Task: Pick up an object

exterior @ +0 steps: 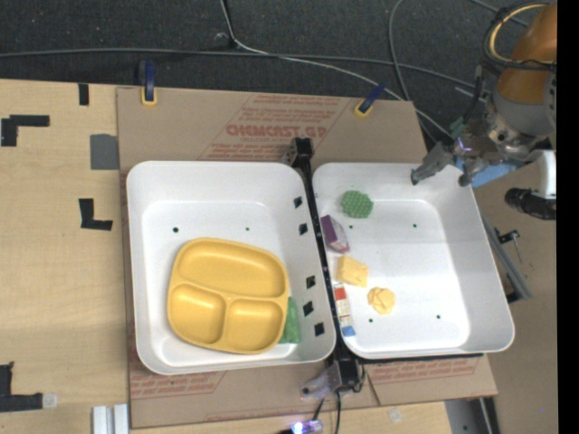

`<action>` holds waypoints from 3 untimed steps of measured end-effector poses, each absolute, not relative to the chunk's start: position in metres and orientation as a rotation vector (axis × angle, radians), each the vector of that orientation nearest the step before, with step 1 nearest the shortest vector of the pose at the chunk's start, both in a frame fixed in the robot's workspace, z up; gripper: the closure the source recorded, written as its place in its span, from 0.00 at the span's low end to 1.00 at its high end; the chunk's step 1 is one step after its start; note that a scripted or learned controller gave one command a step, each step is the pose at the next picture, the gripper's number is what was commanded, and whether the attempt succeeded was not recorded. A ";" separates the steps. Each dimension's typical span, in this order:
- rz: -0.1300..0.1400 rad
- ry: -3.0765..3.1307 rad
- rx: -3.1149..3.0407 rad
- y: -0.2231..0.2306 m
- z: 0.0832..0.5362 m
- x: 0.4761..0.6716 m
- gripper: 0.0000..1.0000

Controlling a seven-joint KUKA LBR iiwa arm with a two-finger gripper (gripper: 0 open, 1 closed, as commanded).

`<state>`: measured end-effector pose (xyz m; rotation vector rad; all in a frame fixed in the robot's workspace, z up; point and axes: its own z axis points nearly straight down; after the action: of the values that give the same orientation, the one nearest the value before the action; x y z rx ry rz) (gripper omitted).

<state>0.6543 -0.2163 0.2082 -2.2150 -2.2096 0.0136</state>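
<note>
Objects to pick lie in the right bin (452, 333), grouped near its left wall, well apart from the gripper (441, 172). The gripper hangs over the bin's top right rim, and its two dark fingers (425, 172) spread apart, with nothing between them. The fingers point left and slightly downward from a grey and blue wrist, and the arm (525, 70) rises behind it, grey with an orange band, at the right side of the view.

Nearest the gripper is a green knobbly ball (356, 204), in the upper left part of the right bin. Below it, just beside the left wall, lies a small purple item (335, 233). Further down sits a pale yellow block (354, 271), and near it a rounded yellow piece (382, 300). A thin red, white and blue item (344, 311) lies along the left wall, beside the yellow block.

The left bin (154, 197) holds a yellow divided tray (228, 294) with three compartments, lying flat in its lower half. A green object (290, 322) is tucked against the tray's right edge. Both bins sit side by side on a brown cardboard sheet (262, 125), on a wooden bench (54, 242).
</note>
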 end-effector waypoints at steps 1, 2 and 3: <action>0.002 -2.222 -2.220 -0.216 0.218 0.657 0.00; 0.007 -2.220 -2.218 -0.222 0.170 0.653 0.00; 0.007 -2.222 -2.215 -0.218 0.107 0.657 0.00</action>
<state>0.6569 -0.2175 0.1074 -2.2153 -2.2217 0.0070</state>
